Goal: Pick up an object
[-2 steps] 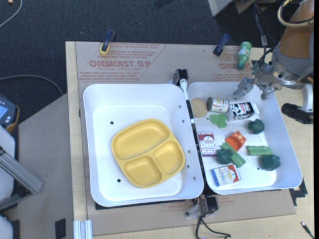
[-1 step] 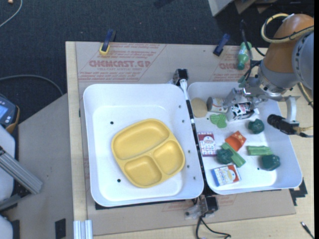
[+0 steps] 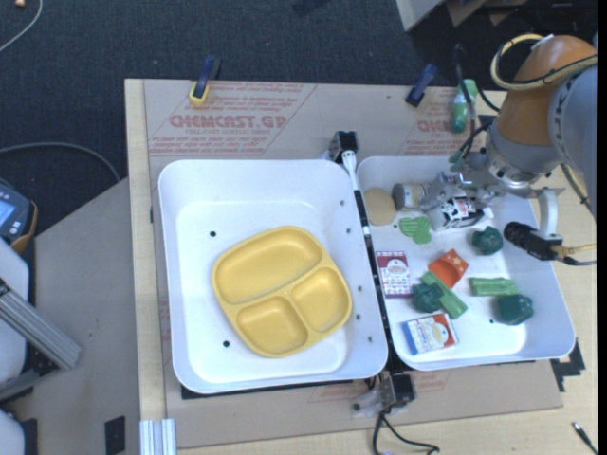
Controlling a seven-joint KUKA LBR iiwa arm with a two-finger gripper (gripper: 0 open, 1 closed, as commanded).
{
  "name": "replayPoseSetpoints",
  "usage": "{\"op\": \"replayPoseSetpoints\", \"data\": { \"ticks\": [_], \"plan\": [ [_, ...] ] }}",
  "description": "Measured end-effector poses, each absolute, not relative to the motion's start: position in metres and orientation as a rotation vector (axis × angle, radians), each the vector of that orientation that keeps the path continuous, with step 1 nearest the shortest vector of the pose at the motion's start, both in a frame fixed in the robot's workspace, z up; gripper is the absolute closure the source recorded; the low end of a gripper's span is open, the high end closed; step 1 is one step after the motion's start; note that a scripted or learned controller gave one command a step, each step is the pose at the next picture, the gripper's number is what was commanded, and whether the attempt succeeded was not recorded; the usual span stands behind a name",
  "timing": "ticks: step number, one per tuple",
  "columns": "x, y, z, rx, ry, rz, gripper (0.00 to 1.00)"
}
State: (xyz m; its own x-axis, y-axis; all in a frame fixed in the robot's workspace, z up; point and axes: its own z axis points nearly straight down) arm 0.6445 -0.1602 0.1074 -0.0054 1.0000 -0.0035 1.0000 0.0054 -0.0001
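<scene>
1. I read this as the reach-and-descend step. The arm (image 3: 531,102) comes in over the right bin (image 3: 555,335), and my hand (image 3: 455,205) sits low at that bin's far end, near its back wall.

2. Whether the hand is released or clenched, I cannot tell from this slant: the metal parts blur together, and I see nothing plainly held in it.

3. Candidate things all lie in the right bin. A small light-green piece (image 3: 414,227) is just beside the hand, on its near-left side. A tan round piece (image 3: 379,206) lies to the hand's left by the bin's inner wall. A dark green lump (image 3: 487,241) lies just to the hand's near-right.

4. Farther toward me from the hand lie an orange-red block (image 3: 448,268), a small red-and-white card (image 3: 392,273), a green stick (image 3: 493,286), a green cluster (image 3: 434,298), another dark green lump (image 3: 513,308) and a blue-edged packet (image 3: 430,334).

5. The left bin (image 3: 180,254) holds a yellow divided plate (image 3: 281,290), well apart from the hand.

6. My judgement: the pick is not yet made. The next move calls for settling over one piece, likely the light-green one, closing squarely on it without nudging its neighbours, then lifting straight up.
</scene>
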Motion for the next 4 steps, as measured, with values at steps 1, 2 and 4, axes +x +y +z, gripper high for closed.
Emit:
{"op": "replayPoseSetpoints", "data": {
  "ticks": [1,2,4],
  "plan": [
    [0.646,-0.159,0.118,2.212,2.225,0.001,1.0],
    [0.64,-0.158,0.166,2.216,2.218,0.005,1.0],
    [0.605,-0.121,0.232,2.22,2.227,0.0,1.0]
  ]
}}
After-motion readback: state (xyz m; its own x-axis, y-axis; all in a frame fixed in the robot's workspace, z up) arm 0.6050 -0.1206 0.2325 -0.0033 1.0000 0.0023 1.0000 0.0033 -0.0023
